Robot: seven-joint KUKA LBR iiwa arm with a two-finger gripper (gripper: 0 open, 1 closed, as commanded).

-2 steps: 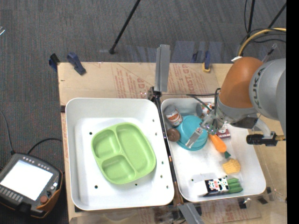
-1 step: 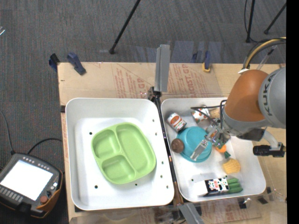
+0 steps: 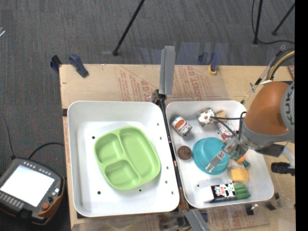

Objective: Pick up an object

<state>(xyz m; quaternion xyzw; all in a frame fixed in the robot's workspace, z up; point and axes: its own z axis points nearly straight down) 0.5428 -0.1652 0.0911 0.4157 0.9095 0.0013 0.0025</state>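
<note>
Hand (image 3: 217,160) over teal bowl (image 3: 207,151)

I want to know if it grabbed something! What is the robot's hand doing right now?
Hand: over the teal bowl in the right bin; open or closed cannot be told.

Even, soft overhead light; the white bins (image 3: 82,129) look bright without harsh glare. Shadows are faint, focus is mildly soft, and the carpet (image 3: 57,23) shows grain.

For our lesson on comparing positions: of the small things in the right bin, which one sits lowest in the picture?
The black-and-white box with the green end, near the right bin's front edge; the can, brown disc and teal bowl lie higher up.
</note>
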